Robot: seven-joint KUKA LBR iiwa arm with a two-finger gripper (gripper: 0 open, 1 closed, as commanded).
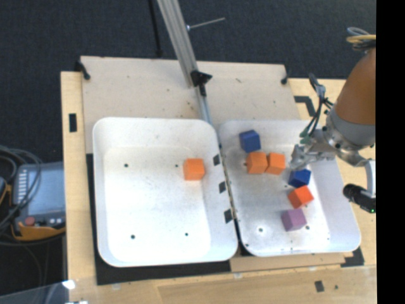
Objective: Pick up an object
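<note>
1. Bench: two white bins sit side by side. The left bin (114, 170) holds one orange cube (194, 169), near its middle and well apart from everything else.

2. The right bin (335, 233) holds six cubes: a blue cube (250, 140) at the upper left; an orange pair, left one (256, 163) and right one (276, 163), touching each other; a second blue cube (300, 178); a red-orange cube (301, 196) just below it; and a purple cube (293, 220) lowest.

3. Arm: it reaches in from the right over the right bin. The gripper (304, 158) sits low, just right of the orange pair and directly above the second blue cube, close enough that contact cannot be ruled out.

4. Claw state: cannot tell. The tip is small and blurred against the cubes, and no cube is seen clearly held in it.

5. Progress, as judged: nothing is lifted. All seven cubes rest on the bin floors. The approach looks done or nearly so; the grasp, the lift and clearance from the bin are all left.

6. Likely target, as judged: the second blue cube or the right orange one, both nearest the tip. Which one cannot be settled.

7. Risk noted: neighbours crowd the tip, so a closing grasp may nudge one aside or catch an edge.
</note>
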